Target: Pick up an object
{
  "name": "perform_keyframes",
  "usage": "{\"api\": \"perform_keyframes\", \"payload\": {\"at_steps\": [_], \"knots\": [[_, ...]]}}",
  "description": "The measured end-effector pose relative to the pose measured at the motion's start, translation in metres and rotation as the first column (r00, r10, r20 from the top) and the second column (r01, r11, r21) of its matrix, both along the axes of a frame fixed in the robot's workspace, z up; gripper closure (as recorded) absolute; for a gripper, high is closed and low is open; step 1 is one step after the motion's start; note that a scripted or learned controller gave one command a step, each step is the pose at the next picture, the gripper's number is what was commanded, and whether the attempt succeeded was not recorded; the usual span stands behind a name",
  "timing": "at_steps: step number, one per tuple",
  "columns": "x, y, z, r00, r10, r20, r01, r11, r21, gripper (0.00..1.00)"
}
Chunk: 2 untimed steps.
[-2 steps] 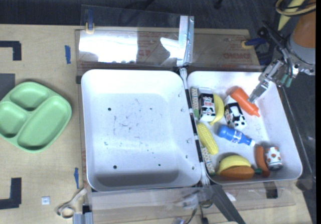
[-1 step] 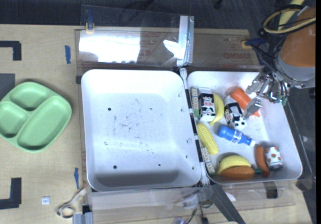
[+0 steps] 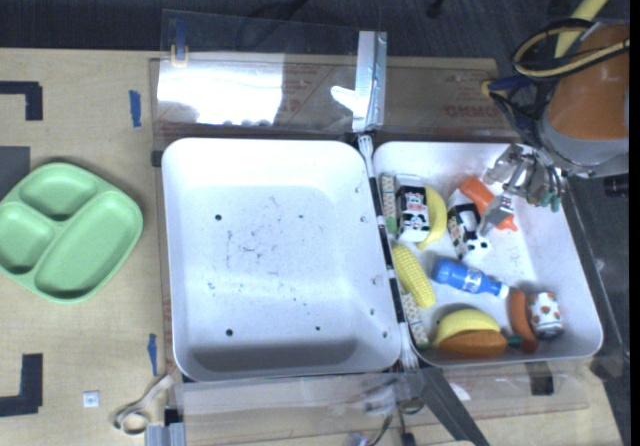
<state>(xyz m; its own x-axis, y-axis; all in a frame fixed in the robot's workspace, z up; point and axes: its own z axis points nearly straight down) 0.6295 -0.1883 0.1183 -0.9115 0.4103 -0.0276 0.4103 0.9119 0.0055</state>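
Two white bins sit side by side on the bench. The left bin has scuffs and a few dark dots on its floor. The right bin holds a pile of toys.

The arm, grey with an orange band, comes in at the top right. Its gripper hangs over the upper right part of the right bin, near the back wall. It is small and blurred, so I cannot tell how wide it stands or whether it holds anything. An orange block lies just beside and below it, apart or touching not clear.

Toys in the right bin:
- a black-and-white cow carton near the dividing wall, lying on a yellow piece
- a second small cow-patterned toy in the middle
- a corn cob along the left wall
- a blue bottle lying flat, right of the corn
- a banana at the front, with a brown bun-like piece touching it
- a small can with red dots at the front right, beside a brown-orange piece

Outside the bins, a green divided plate sits on the bench at far left. A clear plastic sheet stands behind the left bin. Scissors handles show at the bottom left.
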Motion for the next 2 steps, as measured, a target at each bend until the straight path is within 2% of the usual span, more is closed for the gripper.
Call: {"api": "perform_keyframes", "payload": {"at_steps": [1,2], "knots": [[0.03,0.001,-0.01,1.0,0.02,-0.014,-0.02,1.0,0.0,0.0],[0.039,-0.001,0.009,1.0,0.019,0.025,-0.019,1.0,-0.011,1.0]]}}
